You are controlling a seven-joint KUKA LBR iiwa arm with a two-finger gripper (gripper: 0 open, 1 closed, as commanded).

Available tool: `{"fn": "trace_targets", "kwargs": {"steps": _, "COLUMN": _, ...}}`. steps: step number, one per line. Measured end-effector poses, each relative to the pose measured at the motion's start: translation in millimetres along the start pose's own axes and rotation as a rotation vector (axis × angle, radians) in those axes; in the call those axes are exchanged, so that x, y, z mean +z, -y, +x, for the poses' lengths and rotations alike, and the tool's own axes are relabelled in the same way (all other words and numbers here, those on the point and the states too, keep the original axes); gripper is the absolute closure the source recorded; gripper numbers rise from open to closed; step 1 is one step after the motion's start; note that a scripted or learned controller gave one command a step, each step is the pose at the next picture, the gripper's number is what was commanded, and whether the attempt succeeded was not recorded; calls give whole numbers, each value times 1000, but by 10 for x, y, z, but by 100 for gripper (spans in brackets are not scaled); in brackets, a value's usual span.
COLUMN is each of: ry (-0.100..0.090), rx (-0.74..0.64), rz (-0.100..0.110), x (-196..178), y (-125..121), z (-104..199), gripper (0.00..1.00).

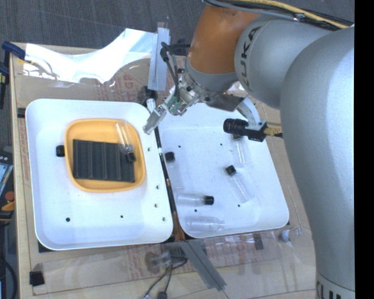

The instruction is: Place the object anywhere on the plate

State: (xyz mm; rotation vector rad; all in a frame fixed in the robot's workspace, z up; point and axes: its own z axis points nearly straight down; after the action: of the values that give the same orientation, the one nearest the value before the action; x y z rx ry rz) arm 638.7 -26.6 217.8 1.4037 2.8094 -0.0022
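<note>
A yellow plate (81,131) lies in the left bin (43,217), bearing a dark ribbed block (103,161). A clear vial (123,136) with a black cap lies on the plate's right side, against the block's upper right corner. My gripper (153,118) hangs over the seam between the two bins, just right of the plate's upper right rim and apart from the vial. Nothing can be made out in it.
The right bin (271,192) holds several clear vials with black caps, such as one vial (239,148) at the upper right and another vial (196,199) near the front. A loose black cap (60,150) lies left of the plate. The arm covers the right bin's back edge.
</note>
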Motion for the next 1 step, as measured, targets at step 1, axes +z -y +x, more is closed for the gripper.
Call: {"fn": "trace_targets", "kwargs": {"steps": 1, "ry": -1, "rx": 17, "rz": 1, "x": -220, "y": -104, "z": 21, "gripper": 0}}
